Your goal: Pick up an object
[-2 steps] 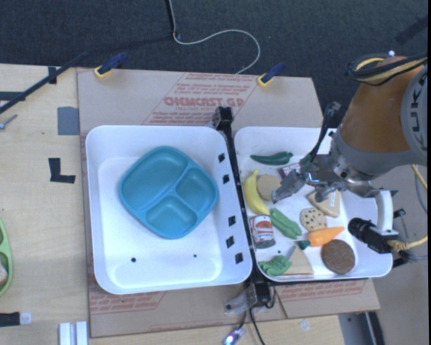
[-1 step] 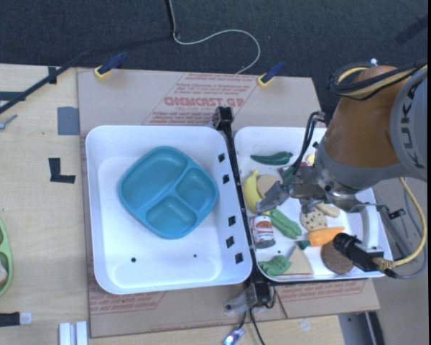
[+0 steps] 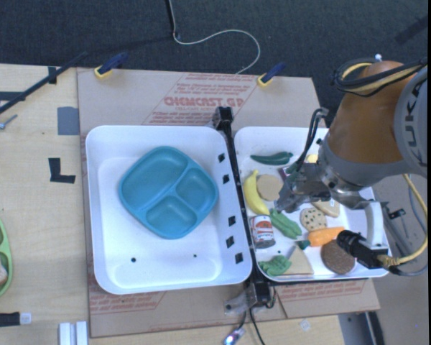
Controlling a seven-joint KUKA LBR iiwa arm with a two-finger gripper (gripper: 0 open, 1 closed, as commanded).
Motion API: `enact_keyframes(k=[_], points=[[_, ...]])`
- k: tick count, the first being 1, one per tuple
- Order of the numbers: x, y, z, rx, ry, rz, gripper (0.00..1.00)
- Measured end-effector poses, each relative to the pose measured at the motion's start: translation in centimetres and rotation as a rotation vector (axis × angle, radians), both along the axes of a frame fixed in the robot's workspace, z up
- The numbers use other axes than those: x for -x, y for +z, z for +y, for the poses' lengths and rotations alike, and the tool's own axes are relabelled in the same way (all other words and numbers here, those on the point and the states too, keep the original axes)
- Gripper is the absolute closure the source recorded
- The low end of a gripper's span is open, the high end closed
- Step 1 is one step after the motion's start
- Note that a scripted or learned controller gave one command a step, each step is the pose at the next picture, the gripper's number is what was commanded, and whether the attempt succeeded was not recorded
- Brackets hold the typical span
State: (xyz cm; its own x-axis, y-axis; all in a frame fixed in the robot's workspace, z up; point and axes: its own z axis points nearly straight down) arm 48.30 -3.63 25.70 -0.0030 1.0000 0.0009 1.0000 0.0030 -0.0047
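Two shallow white plastic bins sit side by side on a cardboard sheet at the middle of the frame. The left bin holds one thing: a blue plastic plate with three compartments, lying flat and turned cornerwise.

The right bin holds a scatter of toy food. There is one yellow banana, its long axis running up and down the frame beside the divider, curved with its ends bending to the right. One dark green pepper lies crosswise near the top of the bin, long axis left to right. One small can with a red label lies below the banana. An orange carrot points left to right, and one brown round cookie sits at the bin's lower right. I count two green leafy pieces, one mid-bin and one near the bottom edge.

The grey and orange arm comes in from the right and covers the bin's upper right part. Its dark gripper hangs low over the middle of the toys, just right of the banana; it looks like a tangle of dark parts, and I cannot tell how it is set or whether it has anything.
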Motion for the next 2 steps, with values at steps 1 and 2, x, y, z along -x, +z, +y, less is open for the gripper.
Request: enact_keyframes(k=[1,2], points=[[0.1,-4.4,5.4,0.000,0.002,0.003,1.00],[-0.2,8.3,9.1,-0.002,0.005,-0.015,1.00]])
